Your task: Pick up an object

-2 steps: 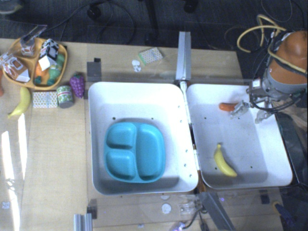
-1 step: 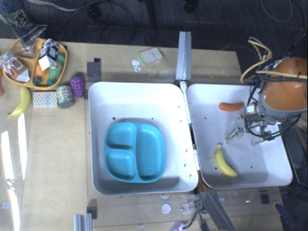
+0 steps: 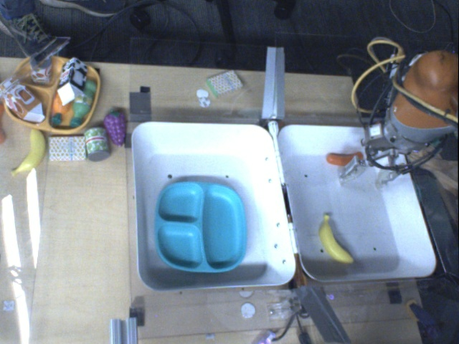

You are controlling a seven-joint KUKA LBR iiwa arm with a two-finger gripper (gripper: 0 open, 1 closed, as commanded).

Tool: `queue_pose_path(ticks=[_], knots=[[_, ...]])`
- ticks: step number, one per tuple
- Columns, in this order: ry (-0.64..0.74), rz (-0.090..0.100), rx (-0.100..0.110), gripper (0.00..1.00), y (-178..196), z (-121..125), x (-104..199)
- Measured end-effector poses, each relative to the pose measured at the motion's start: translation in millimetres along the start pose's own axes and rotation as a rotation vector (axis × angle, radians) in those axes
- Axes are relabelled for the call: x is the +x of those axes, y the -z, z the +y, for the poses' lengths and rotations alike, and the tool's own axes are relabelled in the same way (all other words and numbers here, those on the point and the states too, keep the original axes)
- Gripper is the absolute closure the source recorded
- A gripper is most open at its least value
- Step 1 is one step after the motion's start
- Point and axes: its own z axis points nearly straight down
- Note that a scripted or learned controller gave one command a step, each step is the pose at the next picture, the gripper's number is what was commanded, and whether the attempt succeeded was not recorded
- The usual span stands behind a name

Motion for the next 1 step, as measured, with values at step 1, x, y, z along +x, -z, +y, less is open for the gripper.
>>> queue_pose_path(ticks=[1], knots=[[0.233, 0.003, 0.0, 0.0, 3.0, 67.9, 10.2]])
